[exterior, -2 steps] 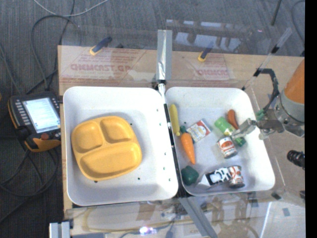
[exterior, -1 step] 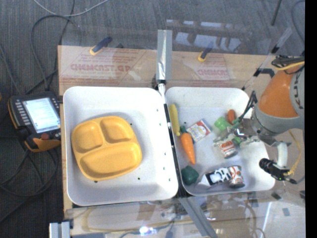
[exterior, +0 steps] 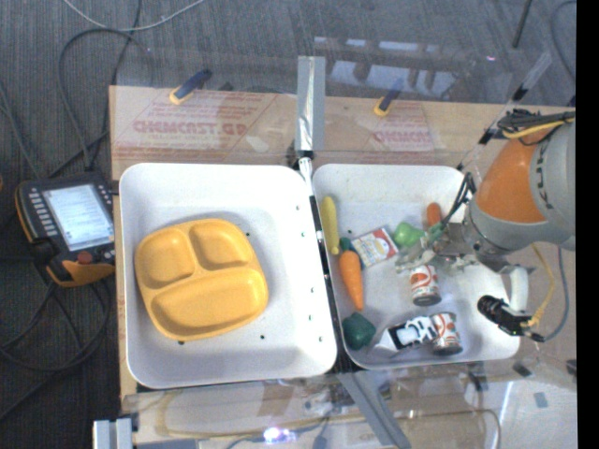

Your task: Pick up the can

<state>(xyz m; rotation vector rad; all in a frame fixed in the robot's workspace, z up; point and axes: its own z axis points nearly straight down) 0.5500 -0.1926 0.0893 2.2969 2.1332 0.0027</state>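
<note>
Camera view, can (exterior: 425, 284) under gripper (exterior: 432, 253), carrot (exterior: 351, 279) left, second can (exterior: 444, 332) below

The bench (exterior: 126, 124) is a pale board with faint red lettering under a clear sheet. Two shallow white bins sit on it side by side, touching along a metal divider strip (exterior: 310, 110): the left bin (exterior: 168, 181) and the right bin (exterior: 374, 178). Near the back edge lie two small clips, apparently yellow and blue, one (exterior: 190, 85) behind each bin (exterior: 388, 100).
</note>
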